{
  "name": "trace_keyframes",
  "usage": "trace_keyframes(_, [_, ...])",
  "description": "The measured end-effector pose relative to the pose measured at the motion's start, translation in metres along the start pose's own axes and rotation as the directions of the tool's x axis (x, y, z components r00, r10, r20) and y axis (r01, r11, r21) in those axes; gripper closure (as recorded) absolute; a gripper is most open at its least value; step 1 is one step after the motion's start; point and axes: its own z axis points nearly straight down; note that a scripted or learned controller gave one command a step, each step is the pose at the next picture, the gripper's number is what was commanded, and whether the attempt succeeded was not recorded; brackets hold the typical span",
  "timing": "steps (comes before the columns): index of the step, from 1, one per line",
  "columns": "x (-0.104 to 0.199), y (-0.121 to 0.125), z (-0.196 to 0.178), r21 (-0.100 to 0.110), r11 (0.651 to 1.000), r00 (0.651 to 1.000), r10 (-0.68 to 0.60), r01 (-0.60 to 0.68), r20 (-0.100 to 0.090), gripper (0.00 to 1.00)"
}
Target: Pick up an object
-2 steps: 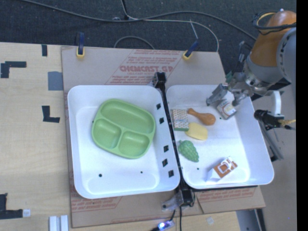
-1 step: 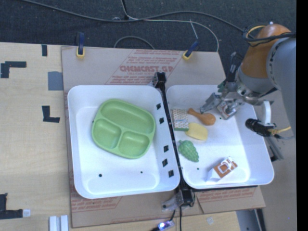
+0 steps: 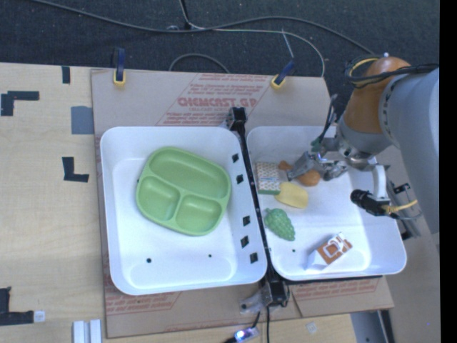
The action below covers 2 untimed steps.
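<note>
Gripper (image 3: 308, 164) low in right bin (image 3: 371, 252), fingers either side of small orange object (image 3: 310, 178); closure cannot be told. Yellow piece (image 3: 293, 196) just beside, green cluster (image 3: 280, 224) nearer. Likely a grasp attempt. Green tray (image 3: 184, 190) in left bin.

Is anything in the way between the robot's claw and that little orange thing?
Nothing visible. The gripper is right at the orange object in the right bin. The yellow piece lies just below it, beside rather than between.
</note>
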Motion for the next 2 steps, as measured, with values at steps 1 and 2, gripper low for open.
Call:
trace_keyframes(1, [0.000, 0.001, -0.013, -0.004, 1.000, 1.000, -0.001, 0.001, 0.001, 1.00])
trace_keyframes(2, [0.000, 0.004, -0.055, -0.008, 1.000, 1.000, 0.001, -0.001, 0.000, 1.00])
